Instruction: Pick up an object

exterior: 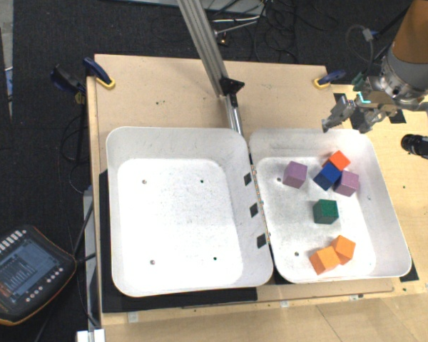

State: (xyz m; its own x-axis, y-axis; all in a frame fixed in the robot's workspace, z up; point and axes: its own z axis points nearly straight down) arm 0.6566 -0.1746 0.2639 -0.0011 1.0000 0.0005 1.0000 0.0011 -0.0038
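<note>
While the arm reaches in from the right: its claw (351, 116) hangs above the far rim of the right bin, with no block between its fingers.
Claw state: the dark fingers point down and toward the left, spread apart at a moderate gap; they grip nothing.
Arm: grey wrist with the orange band (418, 30) above it, at the upper right corner.
Right bin (385, 216): shallow, white, holding seven small blocks.
Orange block (337, 161): nearest the claw, in the far part of the bin, touching the blue one.
Blue block (327, 176): just beside and below the orange block, between two purple ones.
Purple block (295, 174): to the left of the blue block, slightly apart from it.
Second purple block (347, 183): against the blue block's right side.
Green block (326, 211): alone in the middle of the bin, just below the blue block.
Orange pair (333, 254): two orange blocks touching each other near the bin's near edge, well apart from the claw.
Left bin (121, 191): white, shallow, side by side with the right bin.
Surface (171, 91): pale board under both bins, with yellow-tipped clamps (100, 75) at its far corners.
Metal post (203, 38): slants down from the top to the gap between the bins.
Handheld pendant (21, 269): lies off the surface at the lower left.
</note>
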